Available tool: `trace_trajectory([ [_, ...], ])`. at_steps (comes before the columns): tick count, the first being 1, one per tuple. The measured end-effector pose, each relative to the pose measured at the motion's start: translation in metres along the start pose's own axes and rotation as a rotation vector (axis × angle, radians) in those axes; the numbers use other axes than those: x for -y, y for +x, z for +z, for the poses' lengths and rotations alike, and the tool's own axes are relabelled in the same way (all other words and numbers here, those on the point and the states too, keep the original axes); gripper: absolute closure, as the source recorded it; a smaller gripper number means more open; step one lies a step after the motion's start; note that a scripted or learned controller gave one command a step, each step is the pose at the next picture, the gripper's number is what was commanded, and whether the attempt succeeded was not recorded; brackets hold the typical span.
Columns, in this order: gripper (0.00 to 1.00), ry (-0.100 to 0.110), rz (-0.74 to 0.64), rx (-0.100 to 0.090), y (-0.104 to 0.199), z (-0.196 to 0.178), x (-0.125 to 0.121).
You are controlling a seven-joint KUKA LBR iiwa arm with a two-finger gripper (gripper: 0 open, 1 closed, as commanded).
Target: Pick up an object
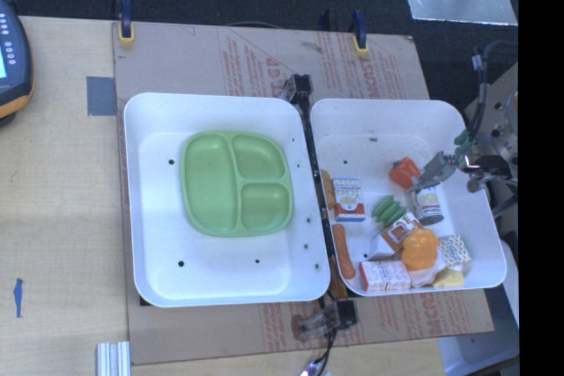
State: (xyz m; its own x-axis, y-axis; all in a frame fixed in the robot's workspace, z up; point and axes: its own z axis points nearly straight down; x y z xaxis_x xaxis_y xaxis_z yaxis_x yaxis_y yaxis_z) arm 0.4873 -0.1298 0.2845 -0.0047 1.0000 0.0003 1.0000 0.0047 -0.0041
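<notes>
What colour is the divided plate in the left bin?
Light green, plain all over: the divided plate shows clearly in the camera view.

The objects lie loose in the right bin (352,114), crowded toward its 5 o'clock corner: an orange fruit-like ball (420,249) sits against a red-and-white carton (385,276) at its 8 o'clock and a pale patterned packet (453,250) at its 3 o'clock. A small tin can (429,205) lies at the ball's 12 o'clock, with a red-orange piece (404,173) beyond it at 11 o'clock. Toward 9 o'clock rest a green pod (385,209), a small white box with an orange label (349,199), and a long orange sausage-like stick (342,251) along the bin's wall.
</notes>
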Motion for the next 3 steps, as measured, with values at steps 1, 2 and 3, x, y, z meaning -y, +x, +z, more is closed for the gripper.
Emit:
trace_trajectory([
  [1, 0.00, -0.001, -0.001, -0.002, 0.008, 0.198, -0.043],
  [2, 1.00, -0.006, -0.002, 0.002, 0.005, 0.180, -0.044],
  [3, 1.00, -0.006, -0.003, 0.000, 0.073, 0.089, -0.070],
])
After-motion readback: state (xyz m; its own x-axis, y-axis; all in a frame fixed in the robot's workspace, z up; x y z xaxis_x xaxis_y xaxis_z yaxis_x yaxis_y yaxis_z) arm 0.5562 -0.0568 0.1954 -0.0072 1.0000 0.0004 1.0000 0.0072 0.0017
